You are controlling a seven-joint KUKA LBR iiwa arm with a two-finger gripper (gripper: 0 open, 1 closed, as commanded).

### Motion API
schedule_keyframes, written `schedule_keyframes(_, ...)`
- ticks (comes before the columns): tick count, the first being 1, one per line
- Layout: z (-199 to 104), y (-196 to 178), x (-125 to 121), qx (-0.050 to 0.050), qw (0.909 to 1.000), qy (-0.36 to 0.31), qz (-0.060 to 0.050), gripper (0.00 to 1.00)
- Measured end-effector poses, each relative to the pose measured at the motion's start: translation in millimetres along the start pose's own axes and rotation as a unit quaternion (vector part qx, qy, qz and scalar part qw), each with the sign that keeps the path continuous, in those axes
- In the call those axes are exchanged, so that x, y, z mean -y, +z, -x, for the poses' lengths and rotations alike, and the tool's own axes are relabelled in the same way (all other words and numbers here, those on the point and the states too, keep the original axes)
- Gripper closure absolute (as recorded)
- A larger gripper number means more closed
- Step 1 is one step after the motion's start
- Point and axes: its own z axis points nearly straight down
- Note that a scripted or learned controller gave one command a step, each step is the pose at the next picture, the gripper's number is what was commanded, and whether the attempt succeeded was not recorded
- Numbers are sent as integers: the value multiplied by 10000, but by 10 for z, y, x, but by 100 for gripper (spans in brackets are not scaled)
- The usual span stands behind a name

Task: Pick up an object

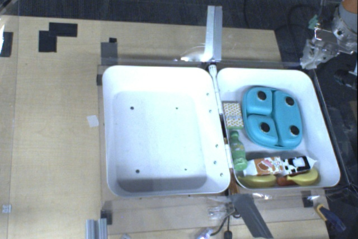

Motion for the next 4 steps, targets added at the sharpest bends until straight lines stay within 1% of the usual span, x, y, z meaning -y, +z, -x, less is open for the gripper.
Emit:
schedule_keyframes(1,-31,-89,2,3,9993,-381,4,100)
schedule_keyframes(2,25,137,-4,-2,9968,799,-7,100)
schedule_keyframes(3,-21,125,3,1,9997,257,-7,100)
schedule_keyframes(4,-42,181,9,-6,9976,687,1,100)
